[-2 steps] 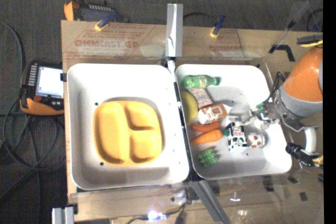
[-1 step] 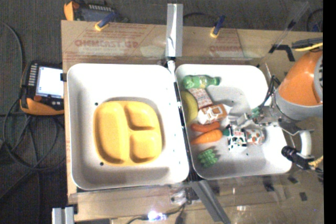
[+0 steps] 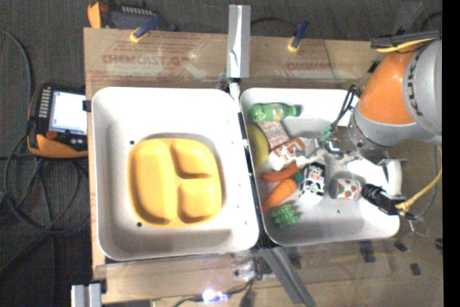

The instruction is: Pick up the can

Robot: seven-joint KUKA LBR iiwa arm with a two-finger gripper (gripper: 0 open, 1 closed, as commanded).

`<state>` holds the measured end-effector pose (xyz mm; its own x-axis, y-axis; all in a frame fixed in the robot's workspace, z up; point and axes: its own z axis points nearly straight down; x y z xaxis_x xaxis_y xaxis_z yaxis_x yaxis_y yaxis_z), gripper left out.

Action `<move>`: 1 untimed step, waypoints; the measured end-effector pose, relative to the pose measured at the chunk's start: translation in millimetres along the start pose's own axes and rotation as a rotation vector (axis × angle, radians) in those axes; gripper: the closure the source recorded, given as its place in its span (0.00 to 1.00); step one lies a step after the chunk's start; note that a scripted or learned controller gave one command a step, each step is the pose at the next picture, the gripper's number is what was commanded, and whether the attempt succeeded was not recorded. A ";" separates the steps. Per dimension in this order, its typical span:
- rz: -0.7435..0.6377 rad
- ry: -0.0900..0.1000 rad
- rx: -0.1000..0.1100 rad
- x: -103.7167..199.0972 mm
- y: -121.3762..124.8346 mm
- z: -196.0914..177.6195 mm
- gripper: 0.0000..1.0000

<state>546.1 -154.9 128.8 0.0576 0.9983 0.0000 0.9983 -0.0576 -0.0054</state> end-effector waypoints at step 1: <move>0.102 0.000 -0.032 -11.1 -52.0 36.0 0.00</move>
